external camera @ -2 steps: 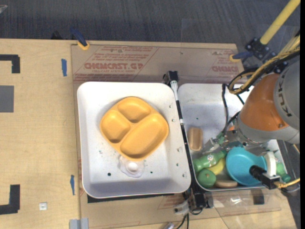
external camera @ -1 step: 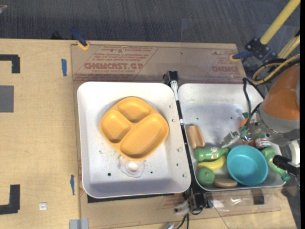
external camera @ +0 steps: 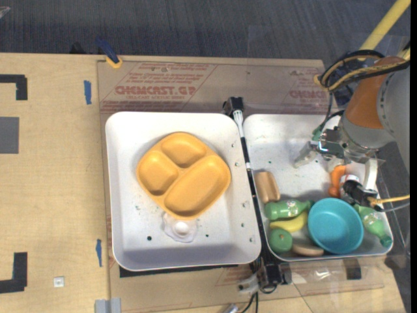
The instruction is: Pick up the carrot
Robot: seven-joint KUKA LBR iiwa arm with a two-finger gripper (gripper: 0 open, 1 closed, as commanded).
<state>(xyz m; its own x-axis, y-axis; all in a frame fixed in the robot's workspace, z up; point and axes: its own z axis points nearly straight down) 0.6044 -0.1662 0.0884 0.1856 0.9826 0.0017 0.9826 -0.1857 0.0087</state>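
**Inspector:** Where is the carrot sitting?

**Assistant:** It is lying in the right bin, against the far right side, just above the teal bowl. Only a small orange part is showing; the arm's wrist hardware is covering the rest.

**Inspector:** And the gripper?

**Assistant:** It is hanging over the right bin's upper half, to the left of the carrot. Its fingers are standing apart, with nothing between them. The carrot is not lying in the claw.

**Inspector:** What is lying around the carrot?

**Assistant:** The teal bowl is sitting just below it. Left of the bowl, a green vegetable, a banana and a green apple are crowding together, with a bread roll above them by the bin's left wall. A green bottle-like piece is resting at the bowl's right.

**Inspector:** And the left bin?

**Assistant:** It is holding an orange divided plate and, below it, a fried egg.
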